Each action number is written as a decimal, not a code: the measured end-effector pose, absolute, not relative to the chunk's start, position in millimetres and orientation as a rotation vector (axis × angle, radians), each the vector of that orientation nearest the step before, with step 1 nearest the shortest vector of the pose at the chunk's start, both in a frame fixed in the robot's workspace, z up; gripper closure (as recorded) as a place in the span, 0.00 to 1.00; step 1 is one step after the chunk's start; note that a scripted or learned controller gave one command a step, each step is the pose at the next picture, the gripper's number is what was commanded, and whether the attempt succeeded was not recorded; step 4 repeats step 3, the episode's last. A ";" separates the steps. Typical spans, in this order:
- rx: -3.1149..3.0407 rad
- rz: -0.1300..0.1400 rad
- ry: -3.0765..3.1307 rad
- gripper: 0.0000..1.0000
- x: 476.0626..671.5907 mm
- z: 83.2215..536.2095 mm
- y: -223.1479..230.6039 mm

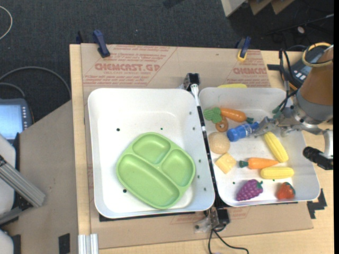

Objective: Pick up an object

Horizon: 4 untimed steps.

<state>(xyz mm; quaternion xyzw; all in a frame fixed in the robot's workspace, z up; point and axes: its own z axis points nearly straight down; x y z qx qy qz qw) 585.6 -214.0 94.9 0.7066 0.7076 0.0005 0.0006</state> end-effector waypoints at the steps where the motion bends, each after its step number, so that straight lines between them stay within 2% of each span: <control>1: 2.219 0.003 2.218 1.00 586.0 105.2 -214.8; 2: 2.209 0.008 2.220 1.00 562.5 89.1 -131.4; 3: 2.202 0.018 2.226 1.00 610.0 192.2 -52.3; 4: 2.202 0.018 2.226 1.00 610.0 192.2 -52.3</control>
